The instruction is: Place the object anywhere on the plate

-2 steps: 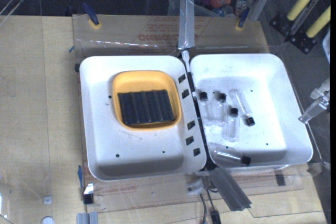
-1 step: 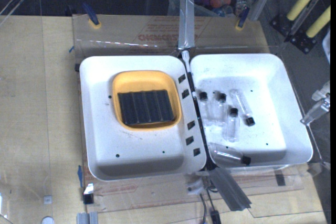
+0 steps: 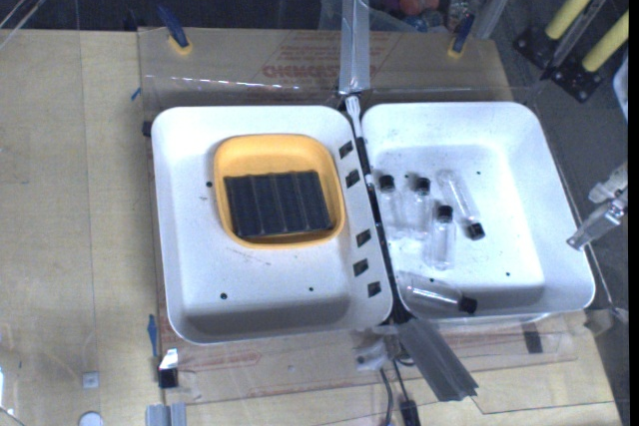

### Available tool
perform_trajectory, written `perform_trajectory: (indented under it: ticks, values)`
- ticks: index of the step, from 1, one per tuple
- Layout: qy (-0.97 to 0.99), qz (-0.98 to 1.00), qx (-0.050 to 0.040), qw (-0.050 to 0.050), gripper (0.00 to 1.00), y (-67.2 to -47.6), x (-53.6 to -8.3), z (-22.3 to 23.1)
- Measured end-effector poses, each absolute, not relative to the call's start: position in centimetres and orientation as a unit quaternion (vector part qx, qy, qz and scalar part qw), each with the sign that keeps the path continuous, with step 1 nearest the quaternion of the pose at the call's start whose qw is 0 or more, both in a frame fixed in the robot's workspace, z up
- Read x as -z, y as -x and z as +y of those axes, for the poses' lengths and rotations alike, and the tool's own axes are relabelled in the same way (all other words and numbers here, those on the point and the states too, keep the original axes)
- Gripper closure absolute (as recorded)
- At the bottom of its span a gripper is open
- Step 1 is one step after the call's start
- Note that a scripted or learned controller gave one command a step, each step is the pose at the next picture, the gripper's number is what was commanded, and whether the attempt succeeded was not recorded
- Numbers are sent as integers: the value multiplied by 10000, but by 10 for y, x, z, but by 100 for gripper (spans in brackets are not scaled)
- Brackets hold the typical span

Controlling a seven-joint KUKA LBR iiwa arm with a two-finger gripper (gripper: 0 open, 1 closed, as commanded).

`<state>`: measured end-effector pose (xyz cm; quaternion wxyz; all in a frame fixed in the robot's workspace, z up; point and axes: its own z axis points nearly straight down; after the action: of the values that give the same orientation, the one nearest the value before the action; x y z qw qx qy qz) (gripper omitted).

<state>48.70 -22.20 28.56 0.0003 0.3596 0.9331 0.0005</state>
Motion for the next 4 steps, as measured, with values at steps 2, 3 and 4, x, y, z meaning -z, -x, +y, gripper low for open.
perform_trajectory:
  ticks: [2,3,4]
  values:
    - [-845,9964,-9,5,0,-480,-250,-223]
    - [908,9959,-9,7,0,-480,-238,-223]
    - [948,9955,-12,10,0,-487,-224,-224]
